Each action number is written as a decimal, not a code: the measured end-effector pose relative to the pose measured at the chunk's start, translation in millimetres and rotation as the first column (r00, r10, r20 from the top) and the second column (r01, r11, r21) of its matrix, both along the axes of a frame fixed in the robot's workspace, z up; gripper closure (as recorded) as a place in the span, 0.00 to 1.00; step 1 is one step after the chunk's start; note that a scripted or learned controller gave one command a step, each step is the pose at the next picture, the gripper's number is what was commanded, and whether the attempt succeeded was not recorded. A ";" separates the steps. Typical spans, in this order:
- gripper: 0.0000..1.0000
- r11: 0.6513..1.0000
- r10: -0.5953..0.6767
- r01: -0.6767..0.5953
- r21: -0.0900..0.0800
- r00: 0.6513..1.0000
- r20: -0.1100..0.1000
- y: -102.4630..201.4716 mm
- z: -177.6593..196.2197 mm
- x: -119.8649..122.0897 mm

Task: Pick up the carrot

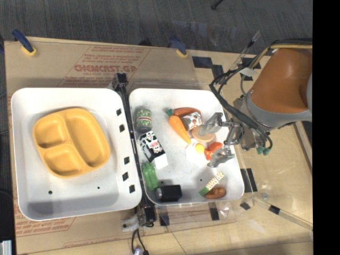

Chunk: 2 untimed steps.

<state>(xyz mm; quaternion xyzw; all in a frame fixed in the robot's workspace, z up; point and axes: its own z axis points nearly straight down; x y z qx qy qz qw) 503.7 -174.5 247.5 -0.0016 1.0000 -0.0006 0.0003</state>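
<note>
Near the right bin's middle: carrot (179,128) is lying slantwise, green top up-left, untouched.
Neighbours: sausage can (189,117) is crowding its upper side.
Gripper (217,139): jaws are standing wide, empty, hovering right of it.
Advice: approaching across its narrow width looks safest.

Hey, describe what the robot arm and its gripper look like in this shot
The arm has a large rounded orange section over a grey shell. Black cables loop along its side toward the wrist. The gripper is bare silvery metal with two slim fingers, and a small teal piece sits near the wrist.
</note>
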 end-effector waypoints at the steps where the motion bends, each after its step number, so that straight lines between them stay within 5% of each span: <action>1: 0.00 0.973 0.229 -0.229 0.003 0.973 -0.002 3.9 -54.7 13.9; 2: 0.00 1.000 -0.007 0.007 0.002 1.000 -0.003 -27.7 -139.7 27.4</action>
